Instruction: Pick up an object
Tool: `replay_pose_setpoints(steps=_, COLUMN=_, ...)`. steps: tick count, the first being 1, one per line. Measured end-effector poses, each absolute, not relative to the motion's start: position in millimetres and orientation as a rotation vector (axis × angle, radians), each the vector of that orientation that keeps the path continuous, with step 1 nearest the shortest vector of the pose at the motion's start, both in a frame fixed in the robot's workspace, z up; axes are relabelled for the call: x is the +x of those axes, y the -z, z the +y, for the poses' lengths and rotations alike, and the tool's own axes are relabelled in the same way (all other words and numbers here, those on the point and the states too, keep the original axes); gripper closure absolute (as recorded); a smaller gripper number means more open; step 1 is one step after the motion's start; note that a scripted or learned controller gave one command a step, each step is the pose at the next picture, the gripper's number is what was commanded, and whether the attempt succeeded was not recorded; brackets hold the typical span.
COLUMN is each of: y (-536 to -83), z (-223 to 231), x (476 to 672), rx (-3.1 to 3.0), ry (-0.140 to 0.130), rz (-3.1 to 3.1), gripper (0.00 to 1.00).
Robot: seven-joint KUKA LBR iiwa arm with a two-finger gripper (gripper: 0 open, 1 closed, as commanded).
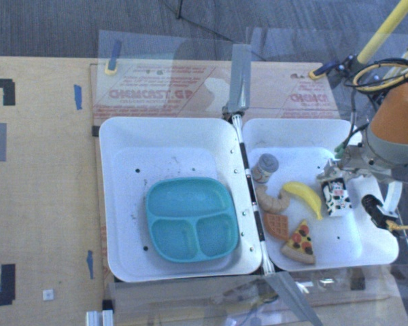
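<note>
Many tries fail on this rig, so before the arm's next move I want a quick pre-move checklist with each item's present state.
1. Gripper over the right bin: ok.
2. Gripper above a target, the black-and-white carton: ok.
3. Carton between the fingers: cannot tell.
4. Carton apart from the banana: ok, a small gap.
5. Pizza slice, waffle and jar lie off the gripper's spot: ok.
6. Teal tray lies in the left bin: ok.
</note>
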State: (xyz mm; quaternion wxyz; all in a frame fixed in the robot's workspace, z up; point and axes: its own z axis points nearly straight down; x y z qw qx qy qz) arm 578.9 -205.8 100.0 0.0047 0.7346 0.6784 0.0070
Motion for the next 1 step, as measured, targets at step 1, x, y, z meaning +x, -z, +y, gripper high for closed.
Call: replay_pose_setpoints(steps=1, y=-248.3, z=-144.5, x=595.8, rx=2.45, ry=0.004, rz=1.969, gripper=1.0)
